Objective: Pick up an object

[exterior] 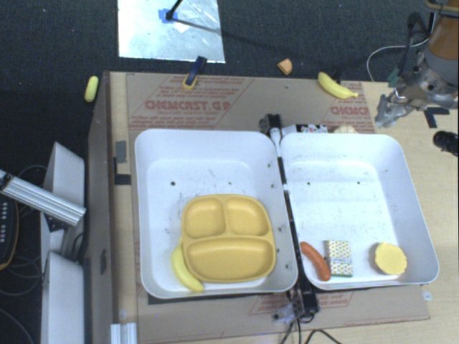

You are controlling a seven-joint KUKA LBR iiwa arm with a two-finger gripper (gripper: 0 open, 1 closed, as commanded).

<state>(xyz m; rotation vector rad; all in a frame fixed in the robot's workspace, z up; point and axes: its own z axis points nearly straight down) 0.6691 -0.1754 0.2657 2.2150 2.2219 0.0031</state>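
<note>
- Left white plastic bin (154,192): a yellow three-part tray (228,236), with a yellow toy banana (184,269) along its near-left edge, long axis running near-right.
- Right white bin (409,185): an orange toy sausage (315,260), a small printed box (338,257) and a round yellow piece (390,259) lie near its front wall.
- The pincer (386,111) hangs beyond the right bin's far corner, carrying nothing; I cannot tell its spread. The pick is not yet begun.

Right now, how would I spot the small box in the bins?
Look in the right bin, along its near edge. Three things lie in a row: a sausage, the box, and a yellow disc. The box is the middle one, rectangular with a speckled print.
</note>
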